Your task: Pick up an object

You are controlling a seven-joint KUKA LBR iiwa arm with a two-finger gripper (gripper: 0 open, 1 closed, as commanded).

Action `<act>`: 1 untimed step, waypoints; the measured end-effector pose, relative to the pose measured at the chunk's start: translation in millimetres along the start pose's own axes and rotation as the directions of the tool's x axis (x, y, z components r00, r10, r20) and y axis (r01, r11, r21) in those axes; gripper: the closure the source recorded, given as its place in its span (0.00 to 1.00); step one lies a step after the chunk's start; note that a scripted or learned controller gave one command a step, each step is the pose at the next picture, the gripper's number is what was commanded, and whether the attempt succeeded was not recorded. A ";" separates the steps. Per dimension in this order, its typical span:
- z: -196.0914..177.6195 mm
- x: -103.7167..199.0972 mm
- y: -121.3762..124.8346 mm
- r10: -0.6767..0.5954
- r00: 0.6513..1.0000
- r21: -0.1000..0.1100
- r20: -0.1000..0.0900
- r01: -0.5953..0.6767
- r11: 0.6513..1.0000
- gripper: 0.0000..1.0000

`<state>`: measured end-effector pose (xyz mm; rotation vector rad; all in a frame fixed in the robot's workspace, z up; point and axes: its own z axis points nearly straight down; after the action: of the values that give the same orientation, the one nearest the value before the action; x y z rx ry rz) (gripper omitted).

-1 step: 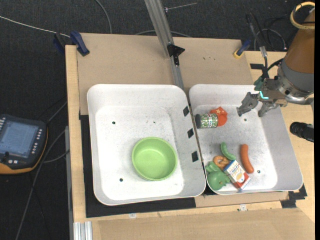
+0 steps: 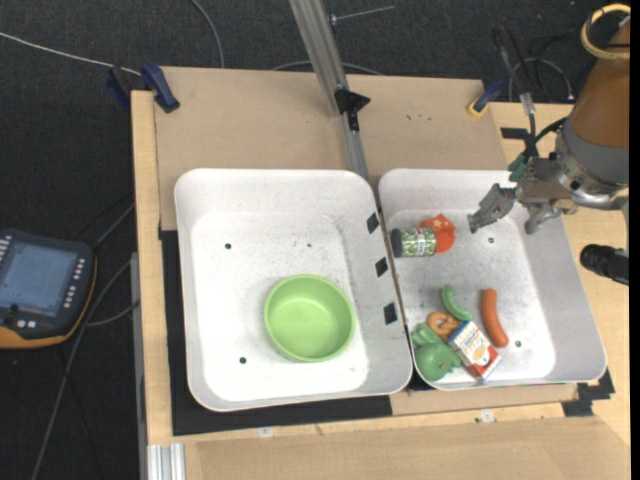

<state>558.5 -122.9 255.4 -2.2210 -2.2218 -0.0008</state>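
Observation:
My gripper [image 2: 512,213] hangs over the upper right part of the right bin [image 2: 545,268], its two grey fingers spread apart with nothing between them. To its left a small bottle with a red top [image 2: 422,238] lies on its side. Lower down lie a red sausage [image 2: 493,317], a green curved piece [image 2: 455,303], a small orange item [image 2: 441,322], a white-and-red carton [image 2: 472,348] and a green toy [image 2: 432,358] in the bin's front left corner.
The left bin [image 2: 210,258] holds a green bowl [image 2: 309,317]. A metal pole [image 2: 325,58] slants down to the seam between the bins. A handheld pendant [image 2: 40,286] lies off the bench at left. Black clips [image 2: 381,265] line the divider.

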 end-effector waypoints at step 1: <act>46.7 -6.1 5.3 0.000 1.000 0.004 0.000 0.000 1.000 0.00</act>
<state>563.9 -128.9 208.7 -2.2195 -2.2196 0.0033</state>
